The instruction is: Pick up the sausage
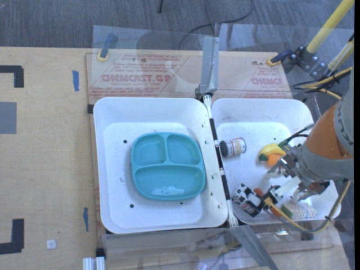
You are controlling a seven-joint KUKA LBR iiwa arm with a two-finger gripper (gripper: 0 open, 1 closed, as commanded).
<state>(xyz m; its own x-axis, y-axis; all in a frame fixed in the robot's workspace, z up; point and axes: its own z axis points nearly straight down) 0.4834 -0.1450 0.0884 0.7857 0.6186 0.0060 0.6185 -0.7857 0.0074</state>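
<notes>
In the right bin (264,112), my gripper (280,190) hangs low over a cluster of small items near the front edge. A small reddish-brown piece (258,193), which may be the sausage, lies just left of the gripper, next to a black-and-white item (244,198). The wrist and its white parts hide what is directly under the gripper. I cannot see anything held in it.
A yellow banana-like toy (270,149) and an orange piece (274,160) lie behind the gripper. A small jar (233,147) lies on its side by the divider. A teal divided plate (167,166) sits in the left bin (112,151). Cables trail at the right.
</notes>
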